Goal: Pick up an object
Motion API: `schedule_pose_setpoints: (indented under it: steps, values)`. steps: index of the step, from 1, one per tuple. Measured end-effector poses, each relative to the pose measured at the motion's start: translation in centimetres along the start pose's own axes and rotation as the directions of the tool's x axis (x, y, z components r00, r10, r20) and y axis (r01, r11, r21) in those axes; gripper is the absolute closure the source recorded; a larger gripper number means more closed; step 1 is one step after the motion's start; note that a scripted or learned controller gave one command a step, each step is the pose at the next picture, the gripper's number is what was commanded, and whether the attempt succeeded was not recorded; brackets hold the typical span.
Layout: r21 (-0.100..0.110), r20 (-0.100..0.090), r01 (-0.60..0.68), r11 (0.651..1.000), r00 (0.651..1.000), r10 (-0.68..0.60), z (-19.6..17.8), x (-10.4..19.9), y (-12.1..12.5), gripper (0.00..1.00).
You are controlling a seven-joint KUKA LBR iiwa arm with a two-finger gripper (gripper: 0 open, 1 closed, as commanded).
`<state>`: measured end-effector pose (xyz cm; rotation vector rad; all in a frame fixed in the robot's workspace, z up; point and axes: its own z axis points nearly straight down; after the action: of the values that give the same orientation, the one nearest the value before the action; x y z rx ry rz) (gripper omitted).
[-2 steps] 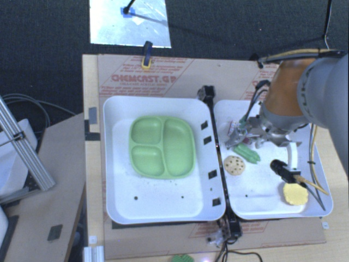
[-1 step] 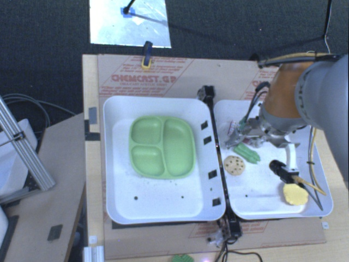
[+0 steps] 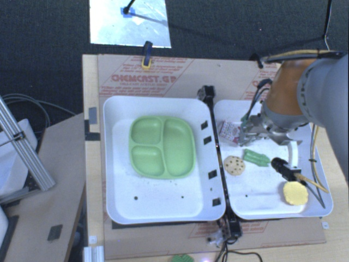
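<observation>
Packet (image 3: pixel 228 130) lying in right bin (image 3: pixel 256 206), upper left part, just beside gripper (image 3: pixel 244 137). Cannot tell if clenched or released. Nearby: cookie (image 3: pixel 234 165), green piece (image 3: pixel 256 158), yellow disc (image 3: pixel 295 193).

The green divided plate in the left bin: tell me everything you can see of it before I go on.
The green divided plate is a pale green, rounded-rectangle tray, seemingly of matte plastic, with three compartments: one long section on the camera view's right side and two smaller ones stacked on its left. All three look bare. It lies flat, right side up and slightly rotated, near the middle of the left bin, resting on the bin floor away from the walls. Nothing else touches it; the gripper is over the right bin.
</observation>
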<state>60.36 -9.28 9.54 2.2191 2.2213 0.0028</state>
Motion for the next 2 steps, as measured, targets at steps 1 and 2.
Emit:
schedule_pose_setpoints:
  steps: [1, 2]
  values:
    - [0.0, 0.0, 0.0, 1.0, 1.0, 0.0, 0.0, 0.0, 0.0, 0.0]
    - [-0.005, 0.0, -0.005, 1.0, 1.0, 0.005, 0.8, -1.1, -7.7, 0.0]
